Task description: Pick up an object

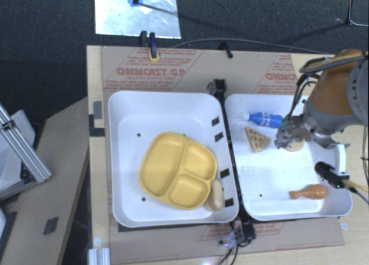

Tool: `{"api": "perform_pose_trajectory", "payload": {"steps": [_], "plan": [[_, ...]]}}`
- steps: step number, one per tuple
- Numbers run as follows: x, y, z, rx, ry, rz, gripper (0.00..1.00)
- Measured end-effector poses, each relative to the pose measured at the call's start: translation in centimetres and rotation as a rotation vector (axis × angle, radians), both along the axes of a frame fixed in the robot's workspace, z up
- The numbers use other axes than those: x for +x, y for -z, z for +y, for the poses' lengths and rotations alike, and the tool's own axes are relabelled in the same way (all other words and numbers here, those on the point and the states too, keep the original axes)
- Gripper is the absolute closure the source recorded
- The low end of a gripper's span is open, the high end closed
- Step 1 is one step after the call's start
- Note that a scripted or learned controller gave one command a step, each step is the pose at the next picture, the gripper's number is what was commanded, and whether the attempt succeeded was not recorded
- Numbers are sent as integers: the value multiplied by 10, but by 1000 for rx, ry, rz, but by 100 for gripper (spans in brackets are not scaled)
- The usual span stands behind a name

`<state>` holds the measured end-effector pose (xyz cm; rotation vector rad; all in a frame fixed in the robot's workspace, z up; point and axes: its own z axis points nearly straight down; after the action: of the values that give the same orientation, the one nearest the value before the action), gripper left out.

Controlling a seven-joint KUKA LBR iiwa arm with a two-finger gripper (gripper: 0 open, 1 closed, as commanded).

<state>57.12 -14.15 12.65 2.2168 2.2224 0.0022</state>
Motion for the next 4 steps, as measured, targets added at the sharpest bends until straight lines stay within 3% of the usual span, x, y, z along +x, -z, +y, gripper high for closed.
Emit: {"api": "perform_pose_trajectory", "payload": {"steps": [2, 4], "plan": [[13, -92, 3, 0, -2, -3, 100], [33, -80, 120, 2, -6, 1, 100]]}}
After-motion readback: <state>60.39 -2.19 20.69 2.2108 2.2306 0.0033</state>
